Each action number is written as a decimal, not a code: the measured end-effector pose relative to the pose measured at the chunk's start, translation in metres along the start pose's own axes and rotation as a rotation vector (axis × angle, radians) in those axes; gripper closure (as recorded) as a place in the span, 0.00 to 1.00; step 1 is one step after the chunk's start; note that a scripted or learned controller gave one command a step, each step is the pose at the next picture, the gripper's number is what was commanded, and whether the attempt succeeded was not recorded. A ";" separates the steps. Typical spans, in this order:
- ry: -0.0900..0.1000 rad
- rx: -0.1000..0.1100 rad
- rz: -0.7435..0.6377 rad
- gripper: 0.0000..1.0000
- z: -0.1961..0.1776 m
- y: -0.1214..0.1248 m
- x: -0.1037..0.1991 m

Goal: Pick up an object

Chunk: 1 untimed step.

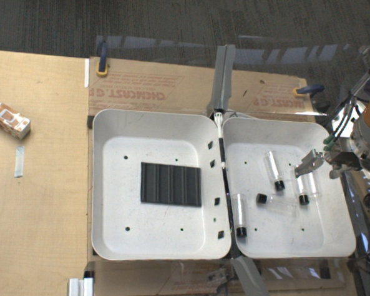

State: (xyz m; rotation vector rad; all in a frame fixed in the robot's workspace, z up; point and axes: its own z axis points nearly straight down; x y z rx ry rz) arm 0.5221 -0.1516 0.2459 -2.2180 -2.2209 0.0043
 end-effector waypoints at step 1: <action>0.002 -0.001 -0.088 0.00 0.151 0.023 -0.022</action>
